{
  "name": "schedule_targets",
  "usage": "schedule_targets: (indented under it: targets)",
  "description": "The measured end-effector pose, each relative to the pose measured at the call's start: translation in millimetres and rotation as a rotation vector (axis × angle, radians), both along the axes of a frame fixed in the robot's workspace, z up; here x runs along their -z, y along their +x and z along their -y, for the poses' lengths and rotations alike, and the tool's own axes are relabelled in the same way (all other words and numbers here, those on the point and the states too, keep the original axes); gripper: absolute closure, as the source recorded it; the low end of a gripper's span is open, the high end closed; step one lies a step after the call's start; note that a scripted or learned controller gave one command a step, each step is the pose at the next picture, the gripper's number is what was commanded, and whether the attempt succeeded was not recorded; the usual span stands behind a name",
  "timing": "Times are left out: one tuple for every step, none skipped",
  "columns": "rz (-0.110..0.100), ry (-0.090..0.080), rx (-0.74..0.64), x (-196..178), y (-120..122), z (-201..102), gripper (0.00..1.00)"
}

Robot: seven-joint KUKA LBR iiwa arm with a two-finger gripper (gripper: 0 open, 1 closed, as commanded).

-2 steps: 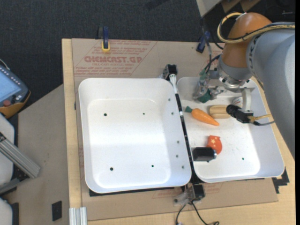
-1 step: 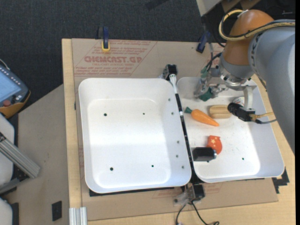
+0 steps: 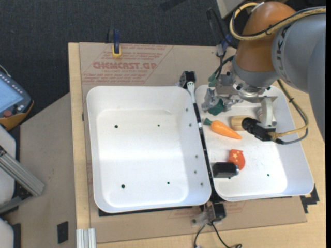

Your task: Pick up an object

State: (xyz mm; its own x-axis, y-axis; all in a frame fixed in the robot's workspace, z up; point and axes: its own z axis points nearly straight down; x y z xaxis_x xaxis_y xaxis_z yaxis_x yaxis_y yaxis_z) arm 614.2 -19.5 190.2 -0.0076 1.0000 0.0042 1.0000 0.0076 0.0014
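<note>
The gripper [image 3: 216, 105] hangs low over the far left corner of the right bin [image 3: 276, 186], close to the wall it shares with the left bin [image 3: 139, 154]. Its tip is crowded by the wrist above it, so I cannot tell how wide it stands or whether it has anything in it.

The likeliest target is the carrot [image 3: 226, 129], which lies flat on the floor of the right bin, just beside the gripper on the near side. Its long axis runs at a slant: the green top points toward the shared wall, and the orange tip points toward the middle of the bin. To take it across the narrow way, the gripper would probably have to come a little toward the camera and close across that slant.

A short tan peg [image 3: 237, 121] lies just beyond the carrot's thin end, close enough to get in the way. Nearer the camera, a red piece [image 3: 237, 158] and a black block [image 3: 224, 170] sit close together, well apart from the gripper.
</note>
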Motion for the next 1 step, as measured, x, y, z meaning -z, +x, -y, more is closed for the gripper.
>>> schedule_targets:
  targets:
    - [0.004,-0.002,-0.001,-16.4,14.8,-76.0,1.00]
